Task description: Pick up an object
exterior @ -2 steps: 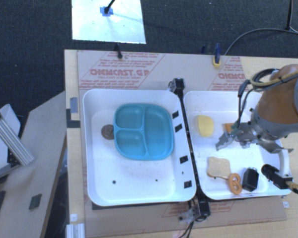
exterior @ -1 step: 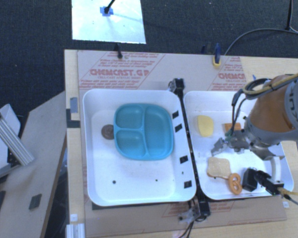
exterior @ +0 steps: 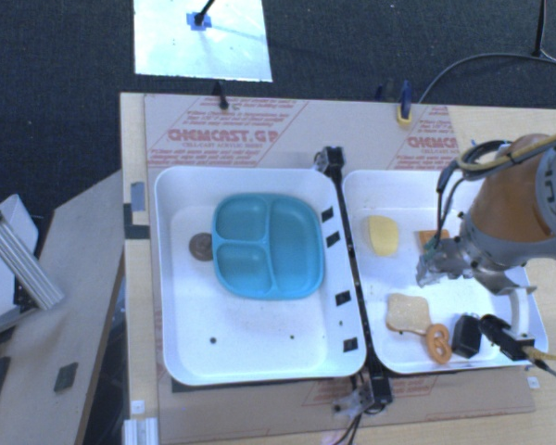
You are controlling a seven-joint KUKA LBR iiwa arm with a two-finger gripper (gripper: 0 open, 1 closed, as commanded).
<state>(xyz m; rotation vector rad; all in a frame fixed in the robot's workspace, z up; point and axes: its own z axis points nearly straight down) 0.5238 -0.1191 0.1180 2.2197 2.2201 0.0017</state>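
Note:
In the right bin (exterior: 389, 189), my gripper (exterior: 432, 271) hangs low at mid-bin, reaching in from the right. A yellow piece (exterior: 383, 235) lies to its left. A small orange piece (exterior: 429, 239) sits just above the gripper, partly hidden by it. A slice of toast (exterior: 408, 313) lies below and left of the gripper, with an orange pretzel (exterior: 437, 343) beside it near the front wall. Nothing shows held in the gripper.
The left bin (exterior: 181, 341) bears a blue divided plate (exterior: 266, 246) with a small brown round thing (exterior: 201, 246) at its left edge. A black divider (exterior: 345, 248) runs between the bins. Bare bench board lies behind both bins.

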